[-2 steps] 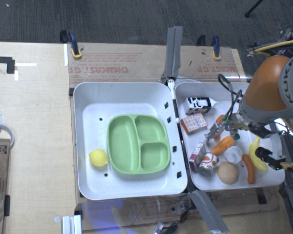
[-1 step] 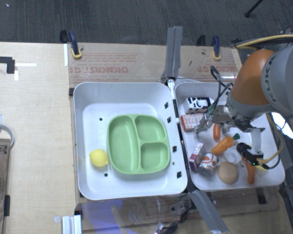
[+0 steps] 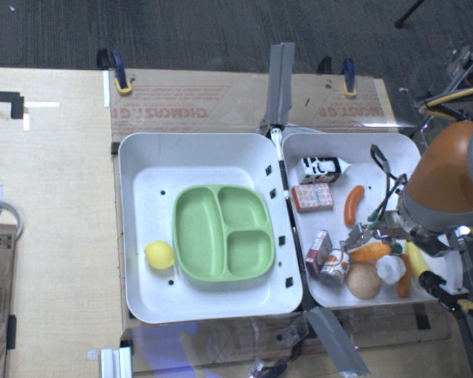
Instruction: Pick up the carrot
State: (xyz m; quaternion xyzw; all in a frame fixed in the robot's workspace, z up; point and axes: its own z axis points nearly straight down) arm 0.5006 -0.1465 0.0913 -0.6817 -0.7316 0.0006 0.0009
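- Carrot point(image 3: 370, 251) lies in right bin point(image 3: 299, 286), crowded by can point(image 3: 335, 266) and egg point(image 3: 363, 281).
- Hand point(image 3: 363, 235) sits at carrot's left end; its opening cannot be told.
- Risk: neighbours obstruct closure, causing slip.

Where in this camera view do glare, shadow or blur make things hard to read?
Camera view: bluish glare on the bench's front edge; the left bin has soft shading along its walls; small items around the carrot look slightly soft, crowded under the arm.

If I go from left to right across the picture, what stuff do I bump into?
Lemon → green divided plate → small red box → sausage → carrot → gripper at the carrot → the arm's orange band.
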